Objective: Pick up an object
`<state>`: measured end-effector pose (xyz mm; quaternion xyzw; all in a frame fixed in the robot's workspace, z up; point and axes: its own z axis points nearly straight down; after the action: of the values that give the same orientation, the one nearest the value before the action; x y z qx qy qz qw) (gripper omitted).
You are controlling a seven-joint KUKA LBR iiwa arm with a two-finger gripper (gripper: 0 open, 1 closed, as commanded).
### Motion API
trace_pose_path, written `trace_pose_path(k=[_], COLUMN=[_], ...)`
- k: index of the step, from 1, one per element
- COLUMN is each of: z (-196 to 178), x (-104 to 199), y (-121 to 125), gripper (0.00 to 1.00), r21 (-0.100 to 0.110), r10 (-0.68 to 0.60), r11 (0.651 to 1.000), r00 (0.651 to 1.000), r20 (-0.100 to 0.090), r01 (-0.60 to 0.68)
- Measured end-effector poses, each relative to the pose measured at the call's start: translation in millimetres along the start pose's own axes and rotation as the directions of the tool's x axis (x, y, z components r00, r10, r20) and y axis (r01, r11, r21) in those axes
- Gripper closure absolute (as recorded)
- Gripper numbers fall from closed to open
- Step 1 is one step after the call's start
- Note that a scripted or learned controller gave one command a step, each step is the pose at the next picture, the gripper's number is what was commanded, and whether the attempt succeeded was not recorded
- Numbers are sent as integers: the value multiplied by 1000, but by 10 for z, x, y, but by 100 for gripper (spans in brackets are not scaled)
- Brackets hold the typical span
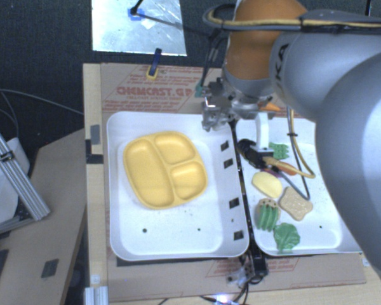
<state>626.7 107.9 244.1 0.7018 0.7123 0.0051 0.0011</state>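
Several small items lie in the right bin [327, 230]: a green piece [286, 236] at the near edge, then toast [294, 204] and a yellow lump [267, 184] by the inner edge. The left bin [171, 240] carries a tray [165, 169] at its centre. The gripper [217, 116] hangs over the far edge, where the bins meet. Nothing is seen in it; wide or narrow cannot be told. Step in hand, by judgement: approach. The next move calls for centring over one item, then descent.
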Motion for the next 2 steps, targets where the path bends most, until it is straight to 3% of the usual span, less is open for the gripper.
trace_pose_path(k=[1, 2], z=[321, 768], x=[1035, 888], y=[52, 432], gripper=[100, 100], r21=[9, 9], r10=[1, 12], r11=[1000, 1000], r00=[1000, 1000], r20=[0, 7], r01=[-1, -12])
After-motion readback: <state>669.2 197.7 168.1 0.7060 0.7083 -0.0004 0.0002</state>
